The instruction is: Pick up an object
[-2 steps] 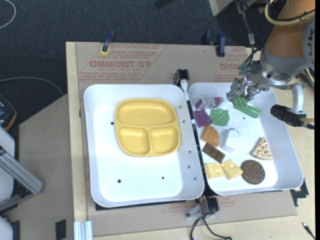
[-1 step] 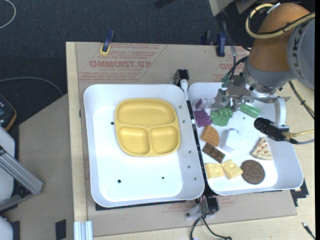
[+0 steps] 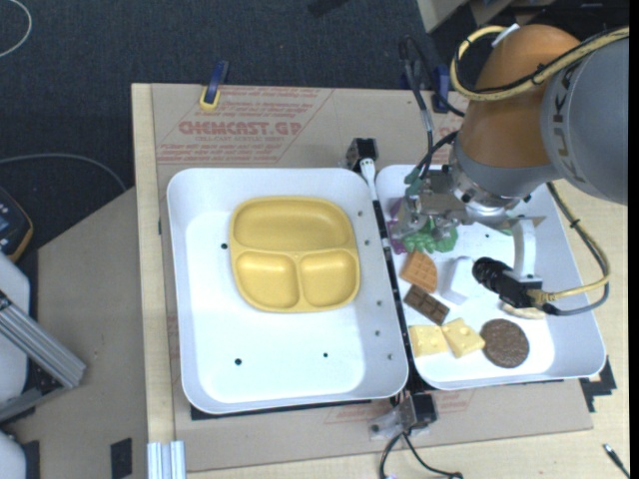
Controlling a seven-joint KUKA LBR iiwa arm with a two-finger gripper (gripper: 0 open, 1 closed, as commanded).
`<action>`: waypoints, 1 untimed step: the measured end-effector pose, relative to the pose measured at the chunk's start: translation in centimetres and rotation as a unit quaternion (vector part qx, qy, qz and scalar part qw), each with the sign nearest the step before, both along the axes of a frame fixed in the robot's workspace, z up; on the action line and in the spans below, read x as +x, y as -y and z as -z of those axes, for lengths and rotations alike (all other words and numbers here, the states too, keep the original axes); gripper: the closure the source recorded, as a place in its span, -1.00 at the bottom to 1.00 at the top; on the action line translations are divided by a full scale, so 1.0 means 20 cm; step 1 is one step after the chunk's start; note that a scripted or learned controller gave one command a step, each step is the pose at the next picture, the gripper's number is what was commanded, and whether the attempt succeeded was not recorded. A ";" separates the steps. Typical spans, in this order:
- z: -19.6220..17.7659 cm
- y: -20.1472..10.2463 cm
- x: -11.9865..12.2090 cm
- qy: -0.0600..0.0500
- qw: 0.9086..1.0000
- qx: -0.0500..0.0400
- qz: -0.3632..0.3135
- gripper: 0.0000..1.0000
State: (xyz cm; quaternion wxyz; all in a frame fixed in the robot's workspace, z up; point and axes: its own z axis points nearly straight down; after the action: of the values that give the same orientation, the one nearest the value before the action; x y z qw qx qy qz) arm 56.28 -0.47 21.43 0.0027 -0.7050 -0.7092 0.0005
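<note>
The grey arm's gripper (image 3: 431,218) reaches into the right white bin (image 3: 574,267) over a green leafy toy (image 3: 431,236). A yellow three-compartment plastic plate (image 3: 295,252) lies in the left white bin (image 3: 200,307).

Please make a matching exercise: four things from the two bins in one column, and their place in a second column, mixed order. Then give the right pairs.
Things:
1. yellow divided plate
2. round brown cookie
3. green toy
4. two pale yellow cheese pieces

Places:
A. near front edge of the right bin, left of the cookie
B. in the left bin
C. right bin, front right part
D. right bin, back left part, just under the hand

Pairs: 1-B, 2-C, 3-D, 4-A
</note>
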 end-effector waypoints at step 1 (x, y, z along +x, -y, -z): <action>-0.05 -0.25 -0.19 0.000 1.000 0.000 0.000 1.00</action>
State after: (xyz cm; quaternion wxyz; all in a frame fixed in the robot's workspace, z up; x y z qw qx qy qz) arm 52.40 4.43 22.36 0.0029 -0.7049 -0.7093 0.0007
